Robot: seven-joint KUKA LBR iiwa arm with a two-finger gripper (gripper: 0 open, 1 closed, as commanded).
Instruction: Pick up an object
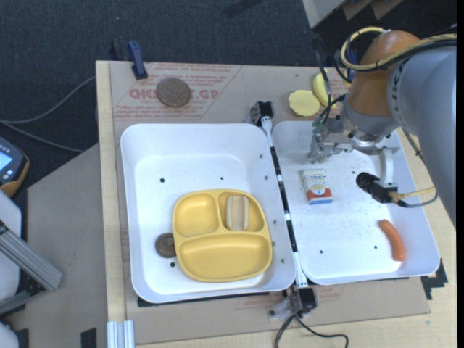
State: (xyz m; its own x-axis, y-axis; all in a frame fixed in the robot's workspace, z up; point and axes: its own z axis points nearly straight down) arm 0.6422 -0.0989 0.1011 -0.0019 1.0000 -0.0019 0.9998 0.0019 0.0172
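Observation:
My gripper [324, 149] hangs over the far left part of the right bin [413, 263], under the grey arm with its orange band. A small white and orange box [317, 185] lies flat in that bin, just in front of the gripper and apart from it. An orange sausage [392, 239] lies near the bin's right wall. In the left bin [145, 165] a yellow divided plate [217, 256] holds a pale bread-like piece [236, 212], and a brown round cookie [166, 245] sits by the plate's left edge.
Yellow fruit-like pieces [305, 101] lie on the bench just behind the right bin. A brown disc [174, 91] and a blue clip [135, 58] sit on the cardboard behind the left bin. A black cable end [375, 187] hangs from the arm over the right bin.

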